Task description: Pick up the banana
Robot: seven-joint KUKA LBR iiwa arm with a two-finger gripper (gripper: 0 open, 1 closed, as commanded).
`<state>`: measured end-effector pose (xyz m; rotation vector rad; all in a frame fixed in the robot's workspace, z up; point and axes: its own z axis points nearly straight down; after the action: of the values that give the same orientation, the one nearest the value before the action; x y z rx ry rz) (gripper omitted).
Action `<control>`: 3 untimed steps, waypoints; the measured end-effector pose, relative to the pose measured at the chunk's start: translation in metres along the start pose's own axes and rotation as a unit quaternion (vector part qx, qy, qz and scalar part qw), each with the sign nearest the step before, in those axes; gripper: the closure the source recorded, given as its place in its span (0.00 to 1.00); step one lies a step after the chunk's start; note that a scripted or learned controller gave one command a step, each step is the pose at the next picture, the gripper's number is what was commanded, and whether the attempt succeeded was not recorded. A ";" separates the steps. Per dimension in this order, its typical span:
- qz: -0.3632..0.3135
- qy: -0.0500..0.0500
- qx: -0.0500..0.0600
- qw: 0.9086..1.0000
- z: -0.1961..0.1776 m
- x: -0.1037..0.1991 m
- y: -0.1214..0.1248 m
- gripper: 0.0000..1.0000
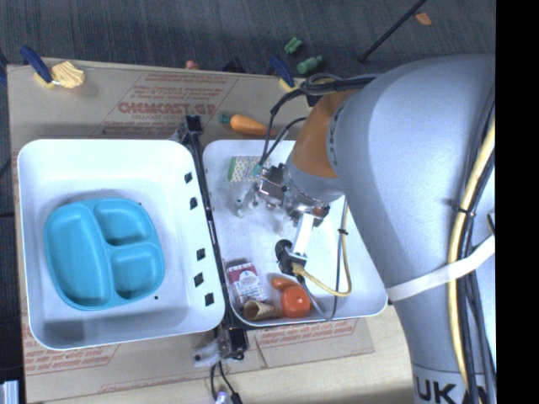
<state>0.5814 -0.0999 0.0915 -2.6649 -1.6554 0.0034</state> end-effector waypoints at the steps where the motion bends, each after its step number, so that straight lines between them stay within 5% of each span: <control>1: -0.058 0.000 -0.001 0.998 0.000 0.019 0.022 0.00; 2: -0.115 -0.001 -0.001 0.993 -0.001 0.035 0.058 0.00; 3: -0.115 0.000 -0.001 0.993 0.000 0.035 0.058 0.00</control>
<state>0.6494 -0.0941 0.0917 -2.4568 -1.9528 0.0029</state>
